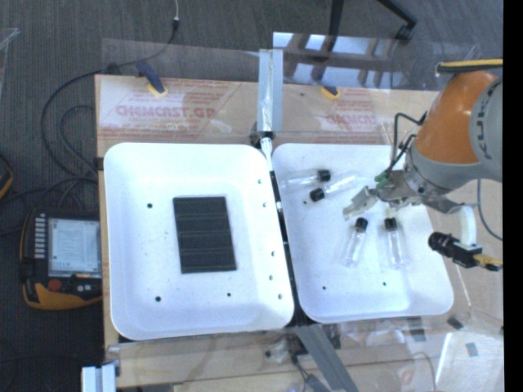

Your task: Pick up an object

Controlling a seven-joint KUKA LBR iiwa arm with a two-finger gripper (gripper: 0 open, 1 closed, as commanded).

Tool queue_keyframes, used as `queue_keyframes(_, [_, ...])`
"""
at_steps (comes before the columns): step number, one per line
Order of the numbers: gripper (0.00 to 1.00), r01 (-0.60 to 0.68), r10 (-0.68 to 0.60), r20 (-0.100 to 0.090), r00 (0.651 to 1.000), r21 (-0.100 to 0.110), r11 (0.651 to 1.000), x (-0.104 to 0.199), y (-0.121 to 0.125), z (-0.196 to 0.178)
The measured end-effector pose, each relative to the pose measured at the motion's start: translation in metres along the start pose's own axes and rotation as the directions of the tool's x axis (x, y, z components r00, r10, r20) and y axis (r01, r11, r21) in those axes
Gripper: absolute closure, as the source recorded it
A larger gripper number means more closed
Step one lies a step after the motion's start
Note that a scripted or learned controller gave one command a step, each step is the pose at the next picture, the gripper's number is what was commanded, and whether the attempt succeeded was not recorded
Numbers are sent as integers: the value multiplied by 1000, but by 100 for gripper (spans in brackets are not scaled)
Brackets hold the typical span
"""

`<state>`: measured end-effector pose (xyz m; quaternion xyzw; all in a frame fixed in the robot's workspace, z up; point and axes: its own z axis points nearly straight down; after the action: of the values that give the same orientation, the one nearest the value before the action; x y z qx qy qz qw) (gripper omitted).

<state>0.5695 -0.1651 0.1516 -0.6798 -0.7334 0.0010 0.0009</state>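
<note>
Four clear vials with black caps lie in the right bin (368, 300): two near its top left (315, 176) (327, 189), two side by side mid-bin (357, 239) (393, 239). Likely light, stiff, slick and prone to roll; best taken across the body, mid-length. Clear walls barely show against white, so outlines are guesswork. Gripper (372, 198) hangs just above the mid pair; jaws too blurred, cannot tell open or closed, nothing seen between them. Left bin (131, 170) holds a dark ribbed pad (204, 233). Arm (462, 129) is cut off at right.
</note>
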Motion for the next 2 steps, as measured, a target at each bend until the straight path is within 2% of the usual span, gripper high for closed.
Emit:
queue_keyframes(1, [0,14,-14,-6,1000,-3,1000,-8,-35,57])
queue_keyframes(2, [100,12,-12,-5,1000,-1,1000,-9,-36,48])
